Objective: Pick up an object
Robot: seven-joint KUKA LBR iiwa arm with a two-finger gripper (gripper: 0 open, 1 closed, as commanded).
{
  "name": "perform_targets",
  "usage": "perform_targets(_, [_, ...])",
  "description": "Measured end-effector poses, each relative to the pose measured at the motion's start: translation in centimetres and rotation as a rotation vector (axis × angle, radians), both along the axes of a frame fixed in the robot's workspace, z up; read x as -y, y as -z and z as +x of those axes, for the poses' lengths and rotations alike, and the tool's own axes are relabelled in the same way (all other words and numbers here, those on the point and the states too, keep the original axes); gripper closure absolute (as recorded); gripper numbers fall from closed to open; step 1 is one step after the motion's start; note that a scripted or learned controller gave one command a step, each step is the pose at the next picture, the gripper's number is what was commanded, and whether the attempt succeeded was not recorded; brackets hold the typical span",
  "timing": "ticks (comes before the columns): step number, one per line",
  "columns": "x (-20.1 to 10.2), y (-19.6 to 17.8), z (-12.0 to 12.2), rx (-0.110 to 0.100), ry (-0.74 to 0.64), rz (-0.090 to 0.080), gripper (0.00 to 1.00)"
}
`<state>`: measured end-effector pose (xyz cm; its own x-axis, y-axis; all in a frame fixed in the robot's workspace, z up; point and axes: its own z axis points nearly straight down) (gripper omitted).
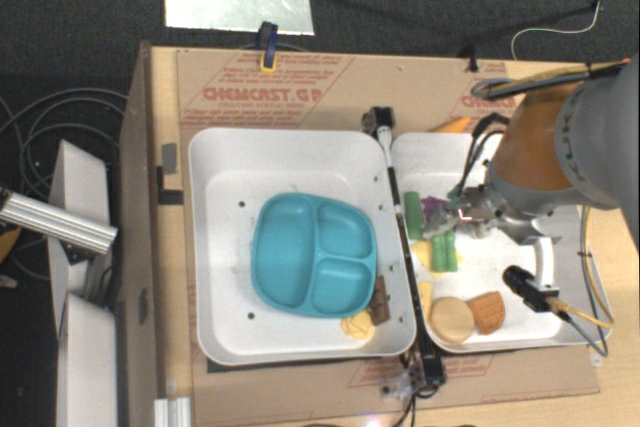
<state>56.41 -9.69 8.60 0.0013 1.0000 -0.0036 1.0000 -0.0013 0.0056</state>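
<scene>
Two shallow white bins sat side by side on the desk (300, 90). The left bin (225, 177) had a teal divided plate (315, 255) with three compartments, lying flat in the middle. A yellow lump (357, 325) and a small brown piece (380, 301) were tucked against its near right edge, right by the wall between the bins.

The right bin (485, 260) was the busier one. A green stick (412, 213) lay along its left wall, with a purple piece (436, 209) just beside it. A chunkier green block (444, 253) sat a bit nearer the camera, touching a pale yellow piece (422, 257). Down at the near end were a round tan disc (450, 319) and a brown bread-looking chunk (488, 311), touching each other. An orange bit (455, 125) peeked out at the far rim.

The tool (463, 215) was low in the right bin, right next to the purple piece and above the green block. Honestly couldn't tell how far open it was, or whether it had hold of anything. The purple piece looked small, crumpled and irregular, too small for more detail.
</scene>
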Motion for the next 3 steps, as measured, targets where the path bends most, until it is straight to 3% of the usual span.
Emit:
perform_targets(1, [0.6,0.2,-2.5,-0.008,-0.001,0.004,0.00])
perform_targets(2, [0.9,0.0,5.1,0.004,-0.007,0.002,0.00])
perform_targets(3, [0.5,-0.5,-2.4,-0.010,-0.001,0.005,0.00])
